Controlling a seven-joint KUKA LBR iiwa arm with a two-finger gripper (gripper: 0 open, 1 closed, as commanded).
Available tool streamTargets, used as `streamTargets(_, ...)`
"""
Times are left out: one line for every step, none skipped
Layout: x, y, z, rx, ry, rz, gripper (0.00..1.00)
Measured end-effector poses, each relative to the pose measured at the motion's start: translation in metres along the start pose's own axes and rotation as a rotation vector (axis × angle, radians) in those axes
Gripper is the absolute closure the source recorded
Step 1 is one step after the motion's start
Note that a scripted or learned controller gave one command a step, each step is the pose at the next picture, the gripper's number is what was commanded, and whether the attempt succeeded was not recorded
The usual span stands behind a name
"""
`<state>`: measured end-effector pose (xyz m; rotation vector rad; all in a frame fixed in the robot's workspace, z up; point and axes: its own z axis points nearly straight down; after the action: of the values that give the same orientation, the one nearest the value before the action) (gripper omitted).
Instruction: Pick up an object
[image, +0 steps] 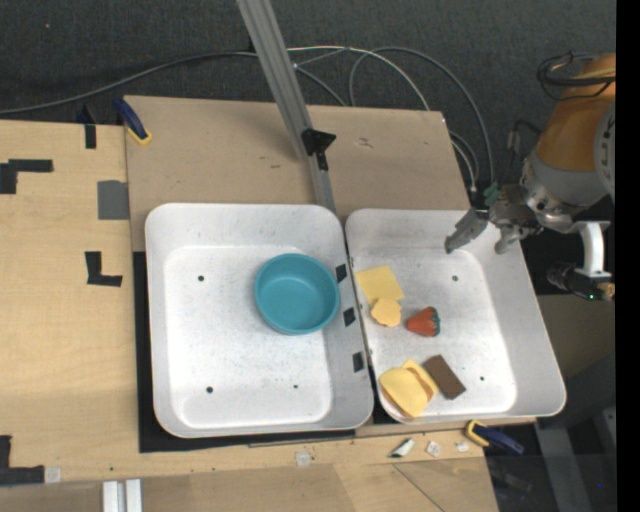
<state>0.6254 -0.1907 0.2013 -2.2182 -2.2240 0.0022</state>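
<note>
My gripper (484, 236) hangs over the upper right corner of the right bin (520, 330), its two fingers spread apart with nothing between them. Below and left of it, inside that bin, lie a pale yellow flat piece (379, 283), a small yellow lump (386, 314), a red strawberry-like toy (424, 321), a brown block (444, 377) and a yellow piece (405, 389) near the front edge. A blue bowl (295, 292) sits upright in the left bin (180, 330).
A grey pole (290, 95) slants down to the gap between the bins at the back. Cables (400, 70) loop across the bench behind the right bin. Blue-and-yellow clamps sit at the bench's far left corner (133, 122) and front right (490, 436).
</note>
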Motion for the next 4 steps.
streamTargets(0.0,0.0,0.0,0.0,0.0,0.0,0.0)
streamTargets(0.005,0.002,0.064,0.006,0.001,0.0,0.0)
streamTargets(0.006,0.002,0.115,0.0,-0.001,0.0,0.0)
streamTargets(0.007,0.002,0.103,0.001,-0.001,-0.002,1.0)
